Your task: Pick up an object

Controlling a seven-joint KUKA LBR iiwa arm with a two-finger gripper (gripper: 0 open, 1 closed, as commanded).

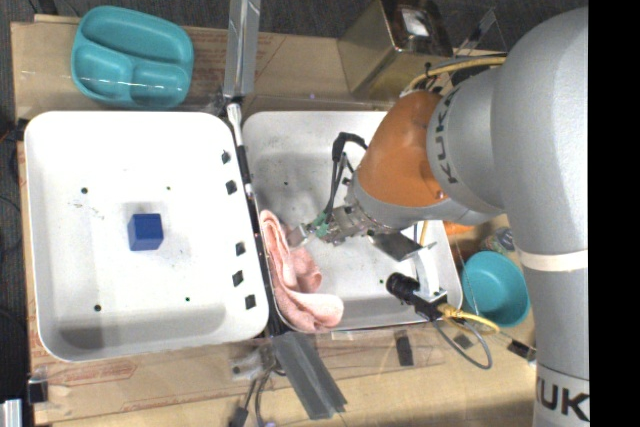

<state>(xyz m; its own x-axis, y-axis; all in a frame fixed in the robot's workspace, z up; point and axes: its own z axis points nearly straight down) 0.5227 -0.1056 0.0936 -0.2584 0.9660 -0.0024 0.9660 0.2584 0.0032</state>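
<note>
End effector low in right bin, just right of pink cloth; finger state: cannot tell. Risk: closing beside cloth, missing it; cloth limp, may slip

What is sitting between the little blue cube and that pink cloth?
In the camera view, bare white floor of the left bin, then the divider where the two bins' walls meet, separate the blue cube from the pink cloth.

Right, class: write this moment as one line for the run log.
arm: over right bin | claw: beside pink cloth | blue cube: left bin, untouched | pick: not done
</note>
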